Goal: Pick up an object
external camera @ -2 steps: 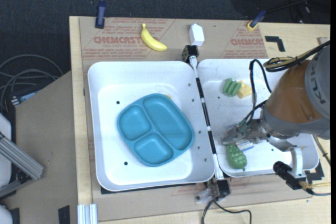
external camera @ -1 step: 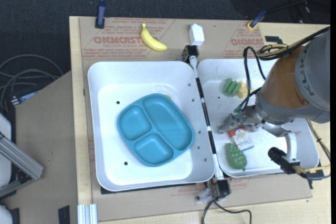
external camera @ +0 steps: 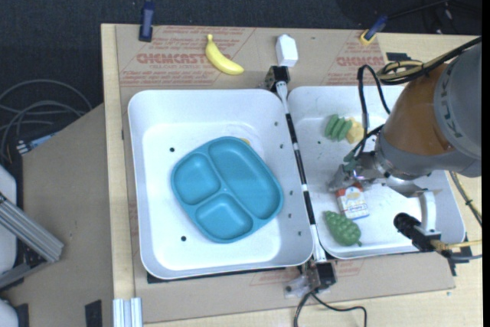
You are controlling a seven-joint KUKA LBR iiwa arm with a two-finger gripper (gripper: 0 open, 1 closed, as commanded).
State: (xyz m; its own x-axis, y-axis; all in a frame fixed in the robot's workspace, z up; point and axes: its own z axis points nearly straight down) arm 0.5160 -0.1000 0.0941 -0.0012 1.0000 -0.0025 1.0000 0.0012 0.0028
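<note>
In the right bin (external camera: pixel 436 230), my gripper (external camera: pixel 346 177) hangs low near the left side, under the grey and orange wrist. Just below it lies a small red and white carton (external camera: pixel 353 203), touching or nearly touching the gripper's tip. A knobbly green toy (external camera: pixel 342 228) rests at the bin's front, just beyond the carton. Toward the back of the bin, a green ridged piece (external camera: pixel 334 126) sits beside a small yellow piece (external camera: pixel 354 132). The arm hides the middle and right of this bin.
The left bin (external camera: pixel 145 134) holds a blue three-compartment tray (external camera: pixel 224 188). A yellow banana (external camera: pixel 222 58) lies on the bench behind the bins, with a white block (external camera: pixel 287 50) to its right. A black cable (external camera: pixel 366 99) loops over the right bin.
</note>
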